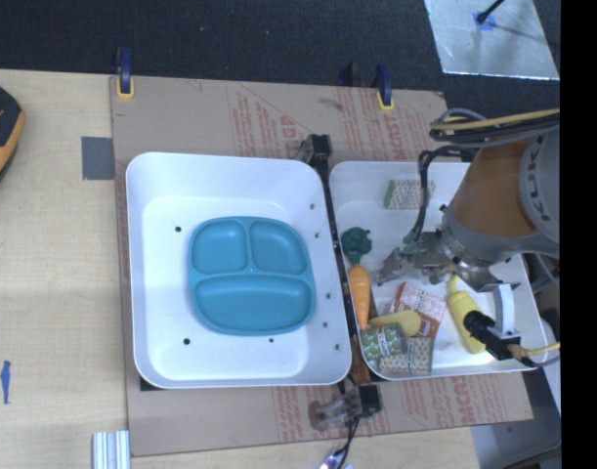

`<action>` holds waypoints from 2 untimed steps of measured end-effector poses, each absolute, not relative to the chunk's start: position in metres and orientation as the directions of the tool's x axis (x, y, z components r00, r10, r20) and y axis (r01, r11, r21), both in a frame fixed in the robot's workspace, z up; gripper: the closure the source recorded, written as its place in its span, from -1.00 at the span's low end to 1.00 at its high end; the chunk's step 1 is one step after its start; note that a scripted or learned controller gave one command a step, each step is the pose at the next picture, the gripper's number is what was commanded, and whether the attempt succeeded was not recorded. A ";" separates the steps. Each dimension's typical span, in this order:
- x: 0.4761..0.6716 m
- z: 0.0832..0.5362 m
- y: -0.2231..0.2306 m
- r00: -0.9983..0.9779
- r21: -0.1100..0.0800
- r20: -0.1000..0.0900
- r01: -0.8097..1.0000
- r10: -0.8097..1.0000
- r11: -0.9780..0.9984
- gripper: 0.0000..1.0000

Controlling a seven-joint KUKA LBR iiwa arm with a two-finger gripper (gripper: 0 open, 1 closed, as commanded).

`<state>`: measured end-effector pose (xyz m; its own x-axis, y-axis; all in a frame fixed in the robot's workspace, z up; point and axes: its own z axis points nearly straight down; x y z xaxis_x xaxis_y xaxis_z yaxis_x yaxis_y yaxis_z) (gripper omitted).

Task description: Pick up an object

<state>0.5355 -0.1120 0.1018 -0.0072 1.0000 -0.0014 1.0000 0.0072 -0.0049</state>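
reaching in from the right, the grey arm [498, 198] with its orange band hangs over the right bin [368, 186], and its pincer [412, 262] sits low above the middle of that bin, among the clutter; whether the pincer is spread or pressed together cannot be told from this angle, and nothing can be seen pinched in it. all the loose things to pick lie in this right bin: an orange carrot [359, 296] lies along the left wall, with a small green toy [356, 241] just beyond its far end. a patterned packet [404, 194] lies near the far wall, apart from the rest. just near of the pincer is a red-and-white packet [421, 306], and a small yellow piece [400, 321] lies at its left edge, touching or overlapping it. a second patterned packet [394, 350] lies in the near left corner, close to the carrot's near end. a yellow oblong thing [460, 306] lies to the right of the red-and-white packet, partly under the arm. the left bin [147, 262] holds a blue divided plate [250, 274], lying flat near its middle. both bins rest on a brown cardboard sheet [210, 115] on the pale wooden surface [44, 291]
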 end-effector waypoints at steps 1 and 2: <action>0.609 0.092 -0.137 -0.007 0.004 -0.002 1.000 1.000 0.007 -1.00; 0.660 0.206 -0.183 -0.006 0.011 -0.006 1.000 1.000 0.006 -1.00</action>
<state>0.6600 -0.1828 0.2062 -0.0058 1.0000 -0.0056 0.9999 0.0058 0.0108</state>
